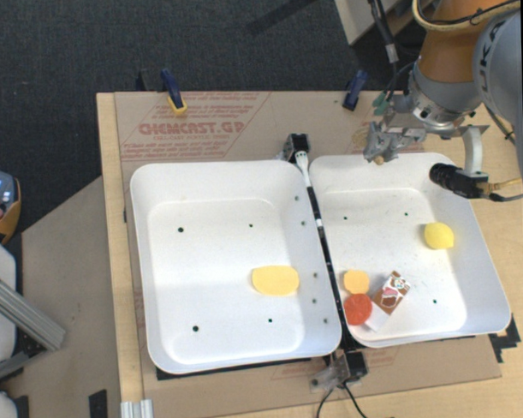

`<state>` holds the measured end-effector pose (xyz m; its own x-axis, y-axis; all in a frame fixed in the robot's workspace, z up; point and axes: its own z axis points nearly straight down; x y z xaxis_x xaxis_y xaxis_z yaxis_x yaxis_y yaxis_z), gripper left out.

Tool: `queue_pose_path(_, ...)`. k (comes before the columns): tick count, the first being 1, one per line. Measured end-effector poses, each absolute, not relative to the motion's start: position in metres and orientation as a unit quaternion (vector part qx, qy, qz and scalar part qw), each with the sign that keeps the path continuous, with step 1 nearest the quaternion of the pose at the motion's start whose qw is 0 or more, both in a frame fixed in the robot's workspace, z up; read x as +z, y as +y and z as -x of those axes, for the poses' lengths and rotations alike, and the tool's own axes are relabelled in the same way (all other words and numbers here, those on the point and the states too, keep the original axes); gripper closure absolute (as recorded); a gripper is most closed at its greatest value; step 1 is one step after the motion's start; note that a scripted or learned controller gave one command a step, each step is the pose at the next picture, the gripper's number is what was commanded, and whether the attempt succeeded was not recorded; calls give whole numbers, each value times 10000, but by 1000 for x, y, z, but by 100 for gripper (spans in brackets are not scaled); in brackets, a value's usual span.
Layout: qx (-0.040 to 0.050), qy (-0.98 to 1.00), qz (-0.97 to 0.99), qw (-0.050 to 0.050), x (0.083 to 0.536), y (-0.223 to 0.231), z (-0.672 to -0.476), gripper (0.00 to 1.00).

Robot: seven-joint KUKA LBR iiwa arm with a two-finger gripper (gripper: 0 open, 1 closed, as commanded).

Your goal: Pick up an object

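My gripper [380, 150] hangs over the far rim of the right bin [471, 321], near its back left corner, with nothing visibly in it. In the right bin lie a yellow ball [439, 235] at the right, and near the front left a small orange piece [356, 281], a red round piece [358, 308] and a brown-and-white packet [390, 294] close together. A flat yellow oval [275, 280] rests in the left bin [152, 250], towards its front right.
A black divider strip [317, 228] runs between the two bins. Blue clamps [172, 89] [355, 87] hold the cardboard base at the back. A black cable piece [456, 178] juts over the right bin's far right corner.
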<state>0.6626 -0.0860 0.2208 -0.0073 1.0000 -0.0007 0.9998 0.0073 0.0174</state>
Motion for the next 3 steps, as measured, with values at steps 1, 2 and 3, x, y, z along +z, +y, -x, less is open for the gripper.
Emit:
queue_pose_path(1,-7,7053,-7089,-8,123,-183,-666,100)
queue_pose_path(2,-14,7059,-7083,-9,133,-227,-627,100)
queue_pose_path(3,-8,7070,-7072,-9,137,-224,-618,100)
